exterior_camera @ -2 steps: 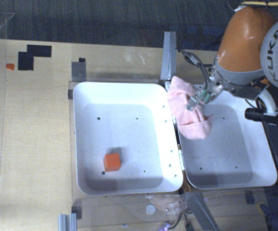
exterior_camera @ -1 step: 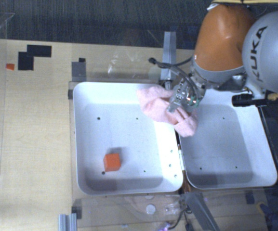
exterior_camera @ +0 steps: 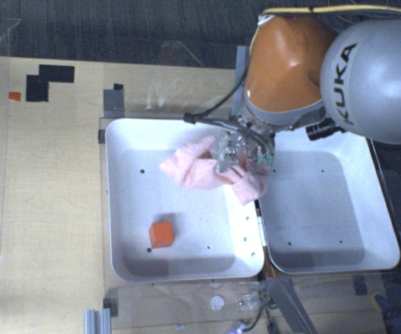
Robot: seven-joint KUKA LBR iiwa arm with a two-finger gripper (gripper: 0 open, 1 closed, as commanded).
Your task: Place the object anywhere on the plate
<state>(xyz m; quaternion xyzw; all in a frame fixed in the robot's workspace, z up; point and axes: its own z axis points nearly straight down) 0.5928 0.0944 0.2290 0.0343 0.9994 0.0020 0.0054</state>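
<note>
A pale wooden tabletop (exterior_camera: pixel 47 207) carries two shallow white plastic bins side by side, the left bin (exterior_camera: pixel 127 256) and the right bin (exterior_camera: pixel 325 256) touching along their inner walls. The grey KUKA arm (exterior_camera: pixel 377 68), with its broad orange band (exterior_camera: pixel 283 58) above the wrist, reaches in from the right and hangs over the upper part of the seam between the two bins. Below the wrist the pincer (exterior_camera: pixel 236 160) points down onto a crumpled pink cloth (exterior_camera: pixel 193 169), and its metal parts sit right in the folds of the fabric. Whether the pincer is clenched on the cloth or released cannot be told, since the cloth and the wrist blur together at that spot. The pink cloth lies in the upper right part of the left bin, bunched up near the middle of the bin's far half, with one flap trailing down and rightwards to the inner wall beside the right bin. A small orange cube (exterior_camera: pixel 162 234) sits on the floor of the left bin near its lower left corner, well apart from the cloth and the pincer. On the tabletop to the far left there are black rectangular markers (exterior_camera: pixel 47 81) and a tiny orange square (exterior_camera: pixel 14 97) beside them. A dark cable (exterior_camera: pixel 210 113) runs from the wrist towards the upper rim of the left bin.
</note>
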